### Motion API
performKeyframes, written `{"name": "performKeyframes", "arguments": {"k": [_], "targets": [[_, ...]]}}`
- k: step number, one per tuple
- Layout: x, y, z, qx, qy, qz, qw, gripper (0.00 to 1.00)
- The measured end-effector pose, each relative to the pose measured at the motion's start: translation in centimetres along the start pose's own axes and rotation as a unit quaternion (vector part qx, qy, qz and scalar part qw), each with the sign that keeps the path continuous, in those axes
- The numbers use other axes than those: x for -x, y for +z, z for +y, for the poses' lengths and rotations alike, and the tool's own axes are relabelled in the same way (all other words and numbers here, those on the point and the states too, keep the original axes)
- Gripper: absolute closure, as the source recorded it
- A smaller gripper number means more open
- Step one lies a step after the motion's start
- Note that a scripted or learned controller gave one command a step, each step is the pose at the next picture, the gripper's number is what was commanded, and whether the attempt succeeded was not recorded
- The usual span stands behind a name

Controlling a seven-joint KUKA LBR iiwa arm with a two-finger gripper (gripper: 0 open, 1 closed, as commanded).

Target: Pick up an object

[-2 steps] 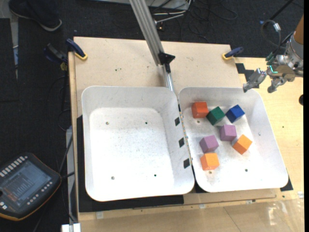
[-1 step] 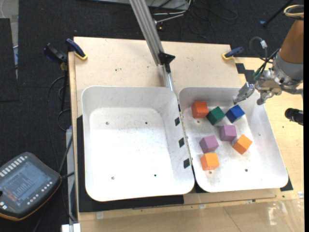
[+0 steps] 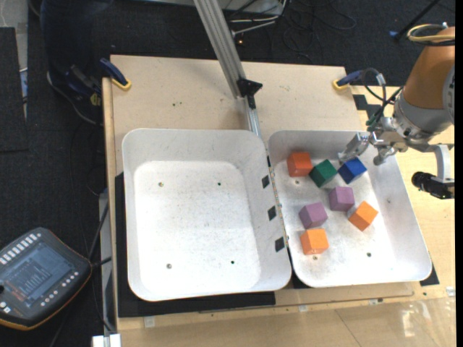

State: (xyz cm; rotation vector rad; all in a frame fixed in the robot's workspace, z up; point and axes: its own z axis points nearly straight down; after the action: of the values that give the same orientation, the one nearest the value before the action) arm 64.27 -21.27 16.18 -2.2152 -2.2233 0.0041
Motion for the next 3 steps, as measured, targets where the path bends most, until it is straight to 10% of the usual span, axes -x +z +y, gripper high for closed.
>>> {"name": "performKeyframes", "arguments": {"k": [1, 2, 3], "targets": [[-0.2, 3.9, 0.2, 0.004, 0.000, 0.000, 1.0000, 0.00], [-0.1, 2.5, 0.3, 0.007, 0.000, -0.002, 1.0000, 1.00], [-0.7, -2.3, -0.4, 0.005, 0.000, -0.001, 1.0000, 1.00]]}}
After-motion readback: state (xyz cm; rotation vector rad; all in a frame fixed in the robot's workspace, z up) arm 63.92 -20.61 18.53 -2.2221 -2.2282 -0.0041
